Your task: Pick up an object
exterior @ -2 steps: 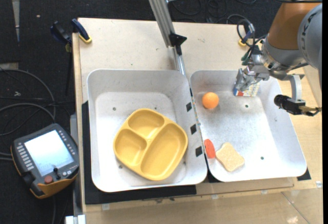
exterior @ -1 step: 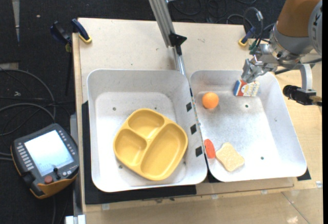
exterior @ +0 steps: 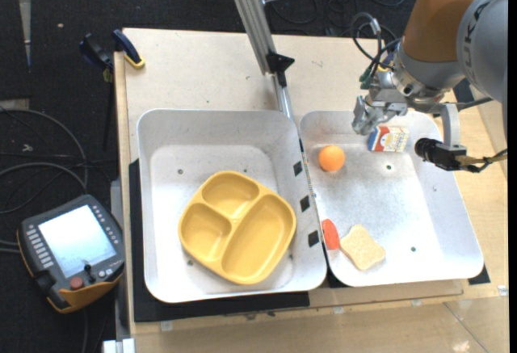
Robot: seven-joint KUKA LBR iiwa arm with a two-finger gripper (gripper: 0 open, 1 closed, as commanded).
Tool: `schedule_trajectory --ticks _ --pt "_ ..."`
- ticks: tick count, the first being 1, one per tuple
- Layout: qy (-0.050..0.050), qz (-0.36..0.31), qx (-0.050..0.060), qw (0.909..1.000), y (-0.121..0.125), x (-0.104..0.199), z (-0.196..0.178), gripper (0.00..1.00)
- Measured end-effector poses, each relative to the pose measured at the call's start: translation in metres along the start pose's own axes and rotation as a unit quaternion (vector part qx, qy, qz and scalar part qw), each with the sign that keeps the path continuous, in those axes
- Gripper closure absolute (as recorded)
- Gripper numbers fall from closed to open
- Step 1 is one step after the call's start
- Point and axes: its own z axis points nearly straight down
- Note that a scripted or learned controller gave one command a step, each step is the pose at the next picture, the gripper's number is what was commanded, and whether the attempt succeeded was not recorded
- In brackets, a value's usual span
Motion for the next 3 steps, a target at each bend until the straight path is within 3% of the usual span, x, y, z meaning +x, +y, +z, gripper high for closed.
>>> schedule_trajectory --ticks 3 --pt "0.0 0.0 0.0 1.0 -0.014 0.168 -0.012 1.0"
